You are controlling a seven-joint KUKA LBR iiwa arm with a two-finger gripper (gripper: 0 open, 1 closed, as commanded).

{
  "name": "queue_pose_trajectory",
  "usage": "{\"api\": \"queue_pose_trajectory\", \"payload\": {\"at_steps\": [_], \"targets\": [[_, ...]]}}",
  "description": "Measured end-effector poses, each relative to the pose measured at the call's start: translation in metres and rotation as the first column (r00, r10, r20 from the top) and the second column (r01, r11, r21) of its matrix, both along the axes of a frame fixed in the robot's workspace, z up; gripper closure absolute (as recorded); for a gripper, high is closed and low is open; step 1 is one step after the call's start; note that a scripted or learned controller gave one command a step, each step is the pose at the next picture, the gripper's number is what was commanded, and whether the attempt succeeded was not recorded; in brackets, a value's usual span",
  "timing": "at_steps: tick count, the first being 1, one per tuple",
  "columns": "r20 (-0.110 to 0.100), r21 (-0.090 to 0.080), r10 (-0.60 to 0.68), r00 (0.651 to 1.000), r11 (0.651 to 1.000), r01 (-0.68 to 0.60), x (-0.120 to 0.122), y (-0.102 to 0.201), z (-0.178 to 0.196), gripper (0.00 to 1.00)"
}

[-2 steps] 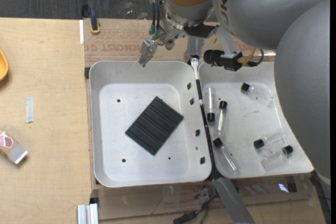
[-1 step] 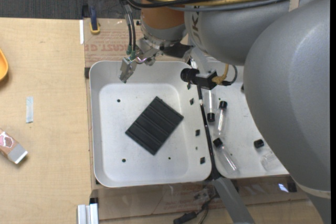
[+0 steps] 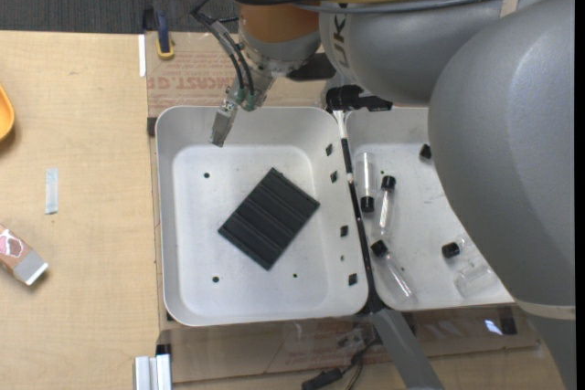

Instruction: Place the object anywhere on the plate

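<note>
1. Although no object is yet on it, the black ribbed plate [image 3: 270,217] is the target as I read it. It lies flat near the middle of the left bin [image 3: 166,196], below the jaws in the view and slightly to the arm's side of them, well apart from them.
2. Its long axis runs on a diagonal, from the corner nearest the jaws' side of the bin down and away to the left. The ribs seem to follow that same line. It lies skewed to the bin walls.
3. The gripper [image 3: 220,134] hangs over the far rim of that bin. I cannot tell whether the jaws are apart or together, and I can make out nothing held between them.
4. Candidate objects lie in the right bin [image 3: 430,196], far to the right of the jaws: clear tubes with black caps [image 3: 366,173] just past the divider, and small black pieces [image 3: 451,249] further off.
5. My judgement of the step in hand is that an object has to be secured first.
   - I would take a tube across its narrow width.
   - I would release it low over the plate's middle, lying along the ribs so that it is less likely to roll off.
</note>
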State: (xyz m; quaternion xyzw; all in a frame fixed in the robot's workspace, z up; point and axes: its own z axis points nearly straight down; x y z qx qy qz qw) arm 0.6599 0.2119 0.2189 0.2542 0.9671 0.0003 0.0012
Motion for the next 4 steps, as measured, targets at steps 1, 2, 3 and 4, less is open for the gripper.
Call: {"api": "queue_pose_trajectory", "payload": {"at_steps": [1, 2, 3, 4], "targets": [[0.003, 0.001, -0.006, 1.0, 1.0, 0.006, 0.001, -0.002, 0.01, 1.0], [-0.002, 0.0, 0.189, 0.982, 0.982, -0.189, -0.02, -0.037, -0.004, 1.0], [-0.001, 0.0, 0.495, 0.869, 0.869, -0.495, -0.026, -0.108, -0.023, 1.0], [0.001, -0.001, 0.867, 0.498, 0.498, -0.867, -0.035, -0.15, -0.013, 1.0]]}}
